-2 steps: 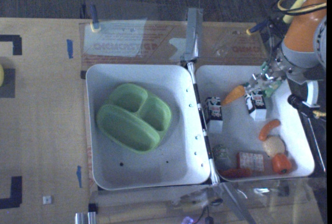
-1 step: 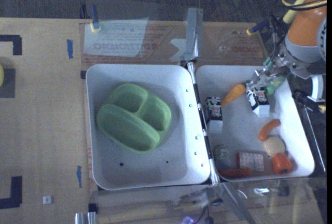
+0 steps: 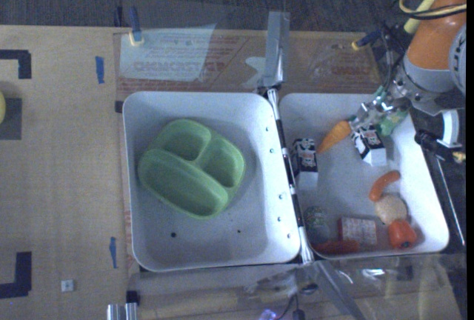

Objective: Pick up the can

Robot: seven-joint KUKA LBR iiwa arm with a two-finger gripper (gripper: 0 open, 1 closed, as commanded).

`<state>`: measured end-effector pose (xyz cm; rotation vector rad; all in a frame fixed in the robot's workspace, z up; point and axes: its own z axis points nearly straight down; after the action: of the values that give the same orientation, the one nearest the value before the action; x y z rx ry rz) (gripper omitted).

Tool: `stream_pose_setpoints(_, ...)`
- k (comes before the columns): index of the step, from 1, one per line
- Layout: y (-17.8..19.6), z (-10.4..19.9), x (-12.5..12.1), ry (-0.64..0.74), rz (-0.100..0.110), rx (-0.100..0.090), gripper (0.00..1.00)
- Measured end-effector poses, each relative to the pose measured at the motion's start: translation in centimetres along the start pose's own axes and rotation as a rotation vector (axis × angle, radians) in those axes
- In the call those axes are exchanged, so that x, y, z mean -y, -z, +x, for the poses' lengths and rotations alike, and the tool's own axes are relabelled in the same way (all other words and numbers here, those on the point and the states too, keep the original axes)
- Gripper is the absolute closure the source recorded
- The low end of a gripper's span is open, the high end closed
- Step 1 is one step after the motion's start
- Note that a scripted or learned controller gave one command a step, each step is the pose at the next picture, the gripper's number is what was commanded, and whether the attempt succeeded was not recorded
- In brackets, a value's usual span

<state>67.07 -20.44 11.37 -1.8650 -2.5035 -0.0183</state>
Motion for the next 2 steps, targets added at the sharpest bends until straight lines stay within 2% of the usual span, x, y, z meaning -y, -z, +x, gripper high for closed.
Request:
stream_pose_setpoints(1,-1.5,0.1,-0.2,-0.117,-0.011,0.023,1.00)
stream_pose_setpoints(2,3.0,4.3,-0.9,-0.186,-0.004,0.023,1.00)
